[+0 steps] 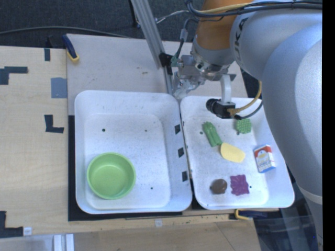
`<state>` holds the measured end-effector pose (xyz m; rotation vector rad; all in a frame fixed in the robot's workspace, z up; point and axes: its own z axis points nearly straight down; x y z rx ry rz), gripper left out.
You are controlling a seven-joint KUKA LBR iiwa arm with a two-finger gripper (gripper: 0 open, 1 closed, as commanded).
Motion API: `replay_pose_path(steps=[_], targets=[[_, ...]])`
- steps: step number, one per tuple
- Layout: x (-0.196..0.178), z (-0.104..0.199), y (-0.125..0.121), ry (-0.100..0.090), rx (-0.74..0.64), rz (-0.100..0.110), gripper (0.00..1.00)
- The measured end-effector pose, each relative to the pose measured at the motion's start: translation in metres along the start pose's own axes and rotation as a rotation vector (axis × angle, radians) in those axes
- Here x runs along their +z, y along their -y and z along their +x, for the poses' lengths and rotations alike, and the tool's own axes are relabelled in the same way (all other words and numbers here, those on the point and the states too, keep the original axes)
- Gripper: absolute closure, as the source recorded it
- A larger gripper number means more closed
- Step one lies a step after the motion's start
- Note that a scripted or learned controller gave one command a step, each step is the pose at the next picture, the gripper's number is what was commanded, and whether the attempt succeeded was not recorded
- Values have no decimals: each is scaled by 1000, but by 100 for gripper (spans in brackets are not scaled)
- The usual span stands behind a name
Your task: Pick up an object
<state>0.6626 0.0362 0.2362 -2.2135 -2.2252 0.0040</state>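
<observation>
Overhead, gripper [184, 88] hovers above the bins' shared rim [179, 119].

Light wooden bench [31, 140] with dark tape marks, a paler board [115, 61] laid across its far part, two shallow white bins side by side on a black mat [71, 166] — left bin [125, 140], right bin [199, 192] — touching along their inner rims
</observation>
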Motion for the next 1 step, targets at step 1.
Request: replay_pose_path(steps=[1], targets=[[12, 50, -4, 0, -1, -1, 100]])
